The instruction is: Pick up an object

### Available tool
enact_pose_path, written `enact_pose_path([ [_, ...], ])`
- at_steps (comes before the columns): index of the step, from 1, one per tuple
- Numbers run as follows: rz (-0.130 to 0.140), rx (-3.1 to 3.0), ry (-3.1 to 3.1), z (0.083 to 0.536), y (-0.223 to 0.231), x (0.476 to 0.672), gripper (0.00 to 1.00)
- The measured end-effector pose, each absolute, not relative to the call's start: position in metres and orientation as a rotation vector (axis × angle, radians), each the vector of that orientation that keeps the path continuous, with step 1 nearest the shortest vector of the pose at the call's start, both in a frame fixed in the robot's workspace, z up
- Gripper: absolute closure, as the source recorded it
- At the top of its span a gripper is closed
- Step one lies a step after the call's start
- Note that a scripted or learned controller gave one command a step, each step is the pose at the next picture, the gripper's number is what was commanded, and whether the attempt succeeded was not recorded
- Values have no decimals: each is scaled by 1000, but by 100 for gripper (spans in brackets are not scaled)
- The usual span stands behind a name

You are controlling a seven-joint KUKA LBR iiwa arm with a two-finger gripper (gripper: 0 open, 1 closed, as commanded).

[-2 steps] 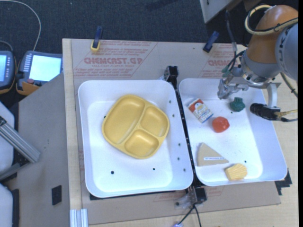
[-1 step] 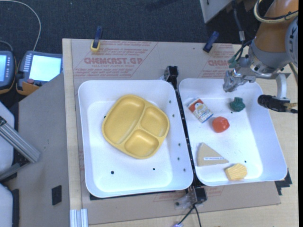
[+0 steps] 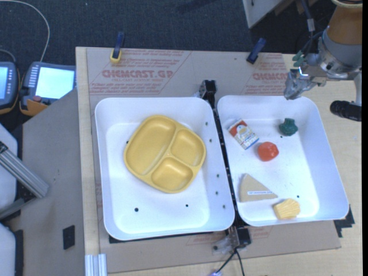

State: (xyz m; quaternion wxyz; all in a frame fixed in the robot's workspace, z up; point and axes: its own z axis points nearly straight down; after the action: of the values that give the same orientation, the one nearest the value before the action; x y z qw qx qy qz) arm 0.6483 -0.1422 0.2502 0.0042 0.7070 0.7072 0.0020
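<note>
— Two white bins sit side by side on your bench. How many things do you count in each?

— One in the left bin (image 3: 109, 211): a yellow divided plate (image 3: 165, 153) with three compartments, lying near the bin's middle, a little toward its far edge.

— And the right bin (image 3: 330, 171)?

— Five pieces, operator. Going left to right: one small red-and-white carton (image 3: 243, 134) by the far left corner; one tan wedge (image 3: 255, 189) toward the near edge; one red tomato-like ball (image 3: 267, 151) near the middle, just beside the carton; one yellow block (image 3: 286, 209) at the near edge, close to the wedge; and one dark green piece (image 3: 288, 127) toward the far right corner.

— Where is your gripper?

— You'll find the gripper (image 3: 297, 87) over the right bin's far edge, near its far right corner, above and apart from the green piece. Nothing is between its fingers. How far they are spread, I cannot tell you; they are too small and blurred.
</note>
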Motion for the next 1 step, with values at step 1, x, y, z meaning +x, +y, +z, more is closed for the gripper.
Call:
enact_pose_path([
  [1,-1,2219,2230,241,-88,617,100],
])
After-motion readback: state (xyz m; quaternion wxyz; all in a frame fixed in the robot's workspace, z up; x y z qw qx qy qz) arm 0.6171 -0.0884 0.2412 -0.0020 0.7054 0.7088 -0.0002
